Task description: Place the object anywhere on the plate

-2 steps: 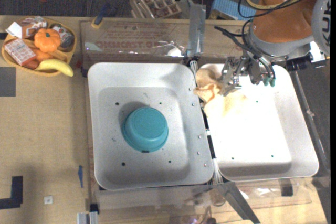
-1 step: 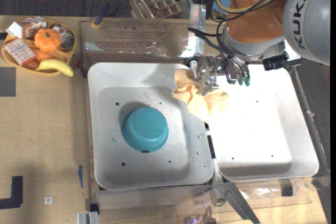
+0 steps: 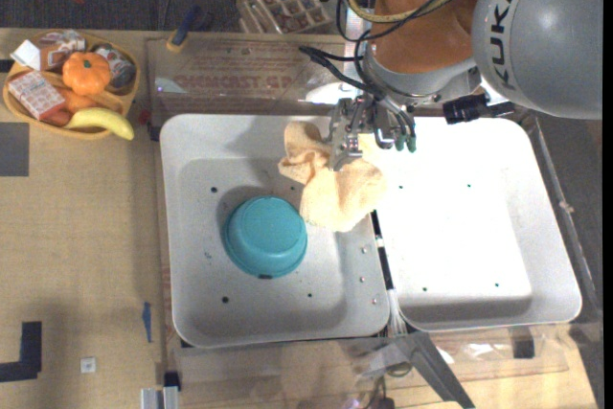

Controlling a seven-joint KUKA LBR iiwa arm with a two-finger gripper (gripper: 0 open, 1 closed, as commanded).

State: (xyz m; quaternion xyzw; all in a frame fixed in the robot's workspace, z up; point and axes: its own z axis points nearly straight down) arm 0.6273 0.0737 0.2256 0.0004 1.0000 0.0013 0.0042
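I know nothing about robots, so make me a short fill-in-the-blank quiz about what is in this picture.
1. The upside-down bowl in the left bin is coloured ____.
2. The gripper hangs over a crumpled, pale yellow ____ at the left bin's right side.
3. The basket at the top left of the bench holds a small pumpkin and a yellow ____.
4. The arm reaches in from the ____ side of the view.

Missing words: teal; cloth; banana; right

I note the right bin (image 3: 479, 235) open for passage; cloth (image 3: 330, 182) and teal bowl (image 3: 266, 236) obstruct the left bin (image 3: 192, 206).
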